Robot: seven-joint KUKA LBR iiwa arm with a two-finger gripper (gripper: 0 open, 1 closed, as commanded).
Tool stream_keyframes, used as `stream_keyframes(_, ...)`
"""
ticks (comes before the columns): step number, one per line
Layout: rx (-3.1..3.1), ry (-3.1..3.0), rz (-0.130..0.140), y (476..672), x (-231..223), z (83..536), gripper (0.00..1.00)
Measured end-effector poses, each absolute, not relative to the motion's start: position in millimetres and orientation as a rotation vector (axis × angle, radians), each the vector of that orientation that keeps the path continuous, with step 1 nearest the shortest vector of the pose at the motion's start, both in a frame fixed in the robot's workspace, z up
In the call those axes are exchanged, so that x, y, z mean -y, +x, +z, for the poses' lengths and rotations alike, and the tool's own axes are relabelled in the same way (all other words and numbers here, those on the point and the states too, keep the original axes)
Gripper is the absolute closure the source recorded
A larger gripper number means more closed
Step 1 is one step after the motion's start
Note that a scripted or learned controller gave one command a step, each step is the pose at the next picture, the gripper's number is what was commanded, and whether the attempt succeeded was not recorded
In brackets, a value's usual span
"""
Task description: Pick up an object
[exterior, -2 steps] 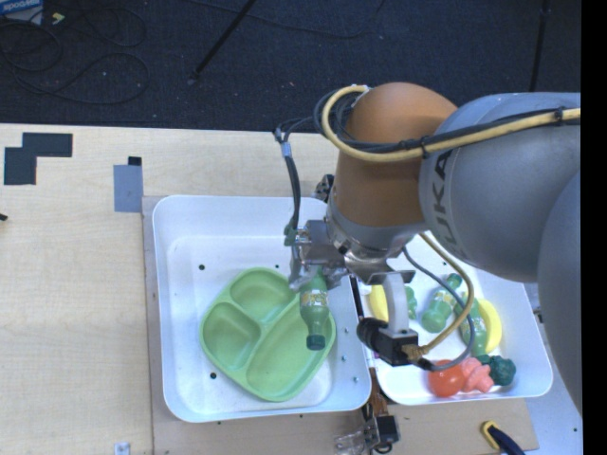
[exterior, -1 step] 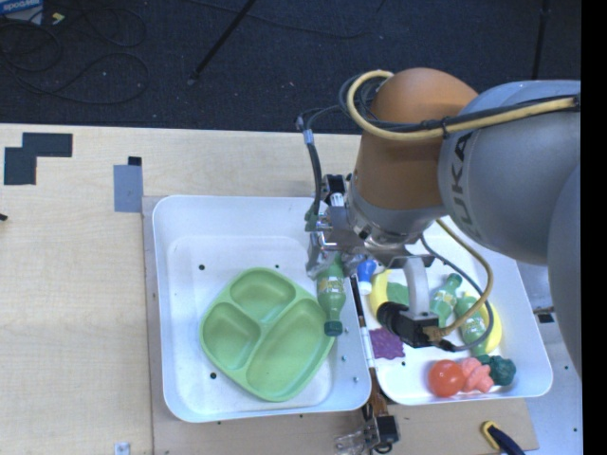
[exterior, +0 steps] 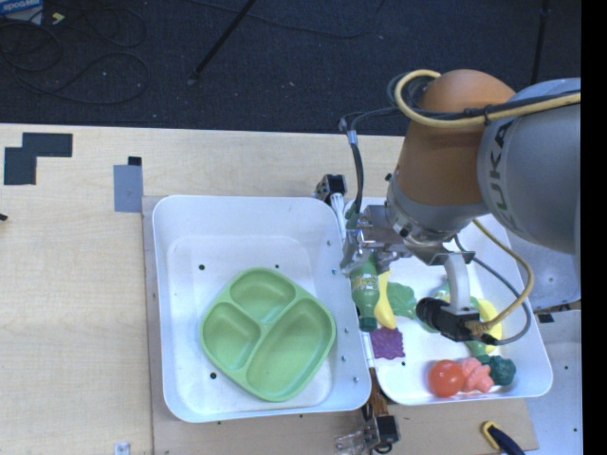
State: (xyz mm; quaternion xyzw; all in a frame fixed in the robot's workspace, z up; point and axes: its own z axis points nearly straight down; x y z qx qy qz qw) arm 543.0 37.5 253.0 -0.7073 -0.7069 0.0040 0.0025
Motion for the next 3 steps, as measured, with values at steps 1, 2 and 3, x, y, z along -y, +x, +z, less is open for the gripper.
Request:
stream_keyframes(1,2.216,-2.218,0.011,476.1,3,278,1.0)
stream_keyframes(2,2.217,-2.217,0.012,491.8,-20,254,1.0)
stream_keyframes(3,2.218,-2.218,0.01,520.1,27,256,1.0)
